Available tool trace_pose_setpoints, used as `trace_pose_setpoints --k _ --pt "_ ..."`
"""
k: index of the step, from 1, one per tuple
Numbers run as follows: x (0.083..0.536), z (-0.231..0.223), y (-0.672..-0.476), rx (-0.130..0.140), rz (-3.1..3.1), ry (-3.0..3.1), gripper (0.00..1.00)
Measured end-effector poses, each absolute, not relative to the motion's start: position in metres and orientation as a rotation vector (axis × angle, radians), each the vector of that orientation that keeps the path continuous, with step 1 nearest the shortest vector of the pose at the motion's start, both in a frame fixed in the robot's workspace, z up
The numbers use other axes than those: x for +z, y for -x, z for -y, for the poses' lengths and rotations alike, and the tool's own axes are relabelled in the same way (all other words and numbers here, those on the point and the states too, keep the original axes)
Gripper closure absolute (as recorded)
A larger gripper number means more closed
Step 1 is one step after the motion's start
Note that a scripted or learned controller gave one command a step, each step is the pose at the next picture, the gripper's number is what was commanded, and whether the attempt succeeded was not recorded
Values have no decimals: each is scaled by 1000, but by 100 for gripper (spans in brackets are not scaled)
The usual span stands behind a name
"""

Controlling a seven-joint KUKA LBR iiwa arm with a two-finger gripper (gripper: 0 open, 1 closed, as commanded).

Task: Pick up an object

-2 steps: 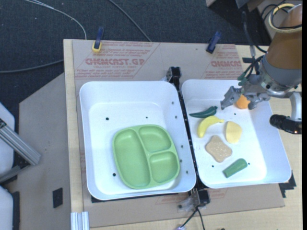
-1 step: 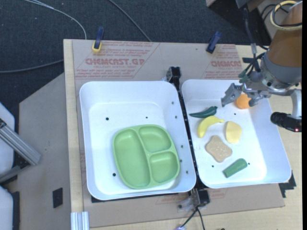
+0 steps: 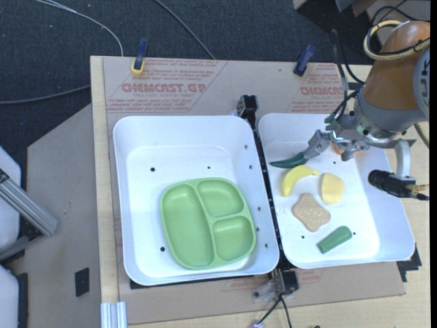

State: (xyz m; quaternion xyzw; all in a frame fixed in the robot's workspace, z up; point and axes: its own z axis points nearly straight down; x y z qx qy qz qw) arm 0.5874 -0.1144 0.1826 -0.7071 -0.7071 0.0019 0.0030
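In the camera view, two shallow white plastic bins are seen side by side on a cardboard-covered bench: the left bin bears a pale green three-compartment plastic tray, and the right bin holds the loose objects. The grey arm with an orange band is reached in from the right, and its two-finger metal gripper is poised over the upper part of the right bin. Whether the gripper is released or clenched cannot be told, since its tip is small and partly merged with what lies below it. Just beside and below the tip, toward the left, a dark green curved pepper-like object is seen, its long axis running roughly left to right with a slight rise toward the gripper; it is judged the nearest candidate for a pick, and contact with it cannot be confirmed. Below it lie a yellow plastic banana, a pale yellow rounded block, a tan toast-shaped slice and a green cylindrical piece, each lower in the bin than the last. The banana is just beside the dark green object and could be disturbed by a descent. The bins' shared wall lies close to the left end of the dark green object and could hinder a closing finger there.
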Motion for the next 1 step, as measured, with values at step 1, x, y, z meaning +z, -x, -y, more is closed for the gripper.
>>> trace_pose_setpoints --k 1 --pt "122 114 -590 3 2218 2220 0"
